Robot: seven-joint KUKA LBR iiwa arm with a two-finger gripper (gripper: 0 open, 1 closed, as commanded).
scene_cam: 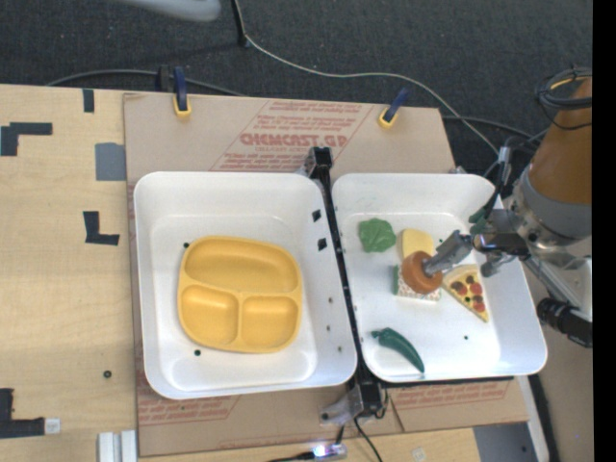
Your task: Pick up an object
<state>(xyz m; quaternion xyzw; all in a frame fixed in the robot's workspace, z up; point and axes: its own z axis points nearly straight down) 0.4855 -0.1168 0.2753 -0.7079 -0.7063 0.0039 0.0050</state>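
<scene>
Starting at the left, the left bin [154,258] carries a yellow divided plate [241,294] lying flat, well apart from any action. Crossing the divider into the right bin [510,354], there's a dark green pepper [398,347] near the front wall, a lighter green leafy piece [376,234] toward the back, and then the cluster that matters: a pale yellow wedge [414,242], an orange-brown round piece [420,270] sitting on a flat white piece [416,295], and a pizza slice [469,292] just beside them. The gripper [441,258] is down right at that round piece, touching or nearly so, but whether the jaws are parted or pinched I cannot tell. These look like light, stiff, slick plastic toys; I'd squeeze the round piece across its sides.
</scene>
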